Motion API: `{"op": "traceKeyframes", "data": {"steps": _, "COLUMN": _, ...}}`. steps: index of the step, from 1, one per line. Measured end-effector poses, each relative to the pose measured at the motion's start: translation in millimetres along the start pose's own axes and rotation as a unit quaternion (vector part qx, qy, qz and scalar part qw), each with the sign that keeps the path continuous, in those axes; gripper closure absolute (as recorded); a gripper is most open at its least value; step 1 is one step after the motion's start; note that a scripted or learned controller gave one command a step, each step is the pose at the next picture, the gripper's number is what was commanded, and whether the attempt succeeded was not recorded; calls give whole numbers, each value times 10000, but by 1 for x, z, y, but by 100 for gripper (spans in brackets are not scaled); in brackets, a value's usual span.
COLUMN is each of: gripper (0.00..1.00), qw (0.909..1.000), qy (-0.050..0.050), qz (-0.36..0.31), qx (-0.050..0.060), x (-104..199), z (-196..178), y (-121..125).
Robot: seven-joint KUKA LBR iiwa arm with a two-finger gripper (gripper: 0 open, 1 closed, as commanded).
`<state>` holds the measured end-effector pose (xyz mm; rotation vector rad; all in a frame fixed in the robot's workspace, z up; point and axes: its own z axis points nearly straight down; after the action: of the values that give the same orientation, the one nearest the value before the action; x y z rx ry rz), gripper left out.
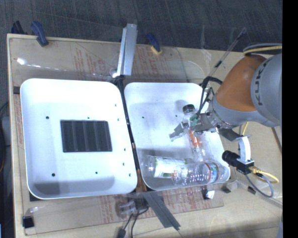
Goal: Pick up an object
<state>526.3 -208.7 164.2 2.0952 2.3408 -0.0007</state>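
Bottles [186,171] lie in right bin [149,108]; tool [192,128] above.

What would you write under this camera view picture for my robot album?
The arm's gripper reaches into the right bin above a clear bottle; the left bin holds a dark block.

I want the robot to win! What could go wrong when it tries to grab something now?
The clear plastic bottle lies on its side against the right bin's near wall. It is round and smooth, so it may roll or slip away. The gripper hangs over a smaller clear bottle with an orange band, which is see-through and easy to miss.
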Motion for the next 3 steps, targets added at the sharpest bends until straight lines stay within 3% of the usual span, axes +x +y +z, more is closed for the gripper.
{"op": "traceKeyframes", "data": {"steps": 1, "gripper": 100, "qw": 10000, "qy": -6, "qz": -15, "qx": -3, "x": -1, "z": -10, "y": 1}}
{"op": "traceKeyframes", "data": {"steps": 2, "gripper": 0, "qw": 10000, "qy": -7, "qz": -16, "qx": -2, "x": 0, "z": -10, "y": 1}}
{"op": "traceKeyframes", "data": {"steps": 3, "gripper": 0, "qw": 9999, "qy": -3, "qz": -162, "qx": 4, "x": -4, "z": 26, "y": 25}}
